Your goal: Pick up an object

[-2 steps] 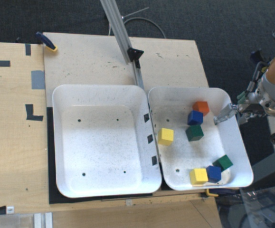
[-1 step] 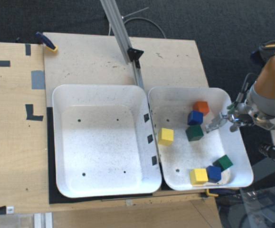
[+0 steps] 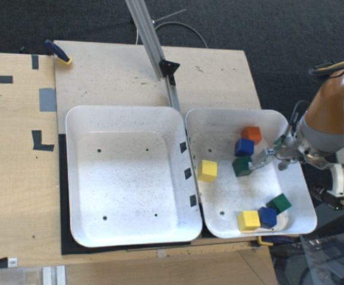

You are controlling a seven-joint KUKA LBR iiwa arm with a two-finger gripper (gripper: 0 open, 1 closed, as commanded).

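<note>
The right bin (image 3: 290, 177) holds several small cubes. An orange cube (image 3: 251, 134), a blue cube (image 3: 244, 147) and a dark green cube (image 3: 241, 167) cluster near its upper middle. A yellow cube (image 3: 207, 170) lies alone toward the bin's left wall. At the front sit a yellow cube (image 3: 249, 219), a blue cube (image 3: 267, 217) and a green cube (image 3: 279, 203). My gripper (image 3: 261, 159) reaches in from the right, low inside the bin. Its tip is just right of the dark green cube and very close to it. Nothing visibly sits in the gripper.
The left bin (image 3: 76, 159) stands beside the right one, sharing a middle wall. A metal bar (image 3: 151, 34) slants down from the top to the bins' junction. A blue and yellow tool (image 3: 58, 51) lies on the bench at the back left.
</note>
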